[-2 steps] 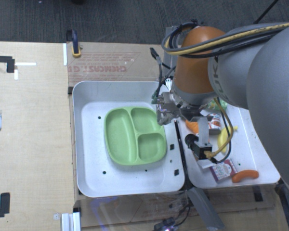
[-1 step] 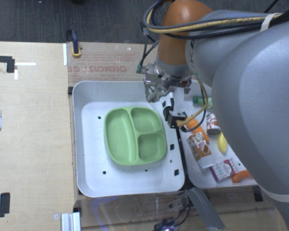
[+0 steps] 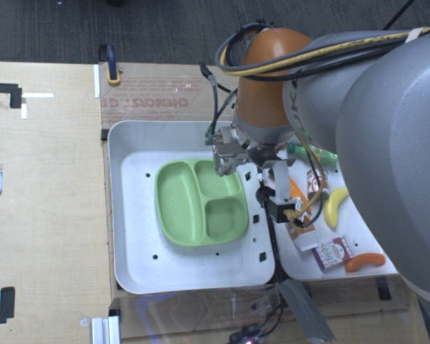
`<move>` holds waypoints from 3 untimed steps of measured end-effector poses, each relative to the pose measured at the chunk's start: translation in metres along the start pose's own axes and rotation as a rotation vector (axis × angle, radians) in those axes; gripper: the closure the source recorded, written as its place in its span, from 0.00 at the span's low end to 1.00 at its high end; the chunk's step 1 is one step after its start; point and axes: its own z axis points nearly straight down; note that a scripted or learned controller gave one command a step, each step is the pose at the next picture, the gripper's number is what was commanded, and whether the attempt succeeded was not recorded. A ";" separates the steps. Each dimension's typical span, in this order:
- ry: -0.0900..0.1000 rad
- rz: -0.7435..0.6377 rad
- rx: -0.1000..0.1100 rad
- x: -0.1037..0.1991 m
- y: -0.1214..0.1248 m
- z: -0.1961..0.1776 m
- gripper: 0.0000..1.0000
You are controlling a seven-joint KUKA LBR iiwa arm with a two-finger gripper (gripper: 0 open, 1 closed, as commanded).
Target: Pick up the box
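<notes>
While the jaws seem over the tray (image 3: pixel 193 206), the box (image 3: pixel 332 253) lies apart.

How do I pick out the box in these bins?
Take the right-hand bin, the one without the green tray. Near its lower edge, under the banana and beside the carrot, lies the box: the only flat white-and-red rectangle.

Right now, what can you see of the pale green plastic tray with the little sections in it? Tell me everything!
The pale green plastic tray is a rounded rectangle with three hollows: one long on the view's left, two smaller on the right, all empty. It rests flat, right way up, slightly turned, in the left white bin. The gripper hangs over its top right corner; whether they touch, I cannot tell.
</notes>
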 end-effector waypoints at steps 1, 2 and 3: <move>0.000 -0.288 -0.002 -0.086 -0.036 -0.055 1.00; 0.000 -0.288 -0.002 -0.086 -0.036 -0.055 0.00; -0.001 -0.149 -0.002 -0.177 -0.060 -0.071 0.00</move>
